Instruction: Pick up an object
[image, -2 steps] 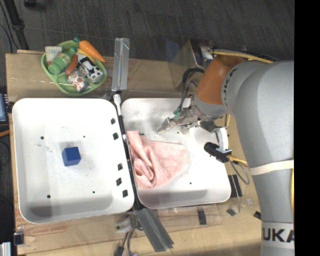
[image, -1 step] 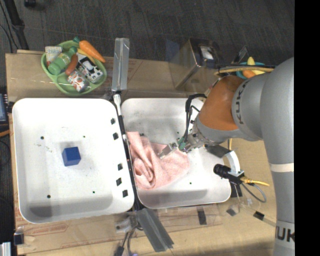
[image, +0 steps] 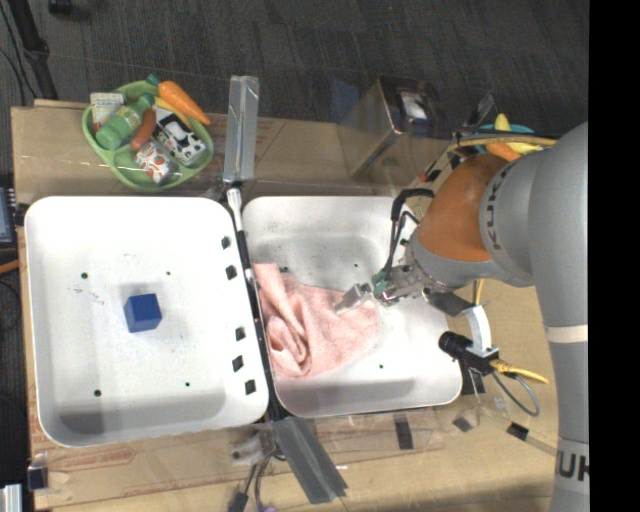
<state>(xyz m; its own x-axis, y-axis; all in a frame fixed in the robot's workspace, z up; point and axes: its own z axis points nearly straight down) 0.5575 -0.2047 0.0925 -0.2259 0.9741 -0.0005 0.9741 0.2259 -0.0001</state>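
Observation:
A crumpled pink cloth (image: 308, 330) lies in the right bin (image: 300, 225), against its left wall. My gripper (image: 354, 297) reaches in from the right and sits low at the cloth's upper right edge, touching or just above the fabric. Whether any cloth is caught in it is hidden from this angle. A small blue cube (image: 143, 312) rests alone on the floor of the left bin (image: 60, 240), far from the gripper.
A green bowl (image: 146, 136) of toy food stands on the bench beyond the left bin. A metal divider with black clips (image: 240, 300) runs between the bins. The arm's orange band and grey wrist (image: 470, 225) hang over the right bin's right side.

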